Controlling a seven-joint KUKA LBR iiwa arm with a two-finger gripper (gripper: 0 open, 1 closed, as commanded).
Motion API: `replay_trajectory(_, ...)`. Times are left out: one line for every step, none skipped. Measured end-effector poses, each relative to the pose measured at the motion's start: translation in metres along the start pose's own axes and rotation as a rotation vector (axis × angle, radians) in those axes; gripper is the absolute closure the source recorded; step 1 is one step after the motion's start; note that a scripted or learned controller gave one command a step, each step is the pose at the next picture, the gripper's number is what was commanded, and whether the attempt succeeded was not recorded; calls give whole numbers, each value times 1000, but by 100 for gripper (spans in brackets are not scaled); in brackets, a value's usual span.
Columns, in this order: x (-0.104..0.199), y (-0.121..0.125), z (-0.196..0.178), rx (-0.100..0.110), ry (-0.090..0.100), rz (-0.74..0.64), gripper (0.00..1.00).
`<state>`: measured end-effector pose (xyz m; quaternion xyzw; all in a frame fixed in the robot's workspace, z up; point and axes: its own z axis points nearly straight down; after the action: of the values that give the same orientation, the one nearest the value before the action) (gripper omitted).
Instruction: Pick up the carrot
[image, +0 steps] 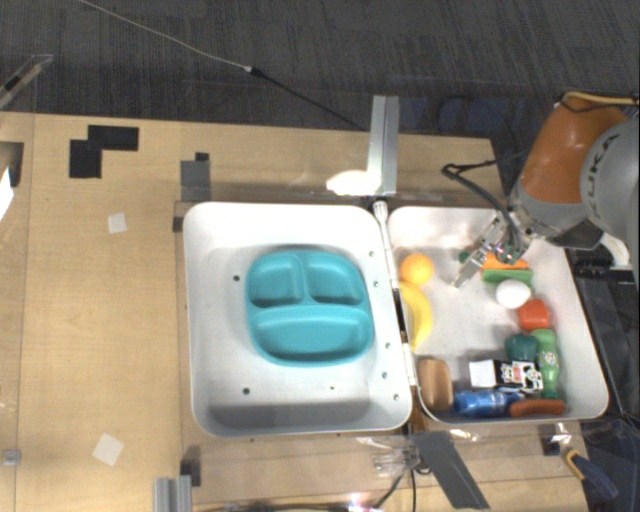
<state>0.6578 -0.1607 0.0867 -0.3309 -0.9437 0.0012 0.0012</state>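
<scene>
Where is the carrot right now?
The carrot lies in the right bin, near its upper right part, just above the white egg and directly beside the gripper.

Even, fairly bright light from above. The white bins (200, 300) glare a little, with soft grey shadow along the left bin's near wall. The bench (90, 330) is evenly lit. Detail is soft; small things look slightly blurred.
</scene>
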Motion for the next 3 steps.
replay_trajectory(-33,-34,-104,-9,-21,-142,0)
replay_trajectory(3,4,0,-1,0,-118,0)
replay_trajectory(-6,-55,-2,-5,-12,-235,0)
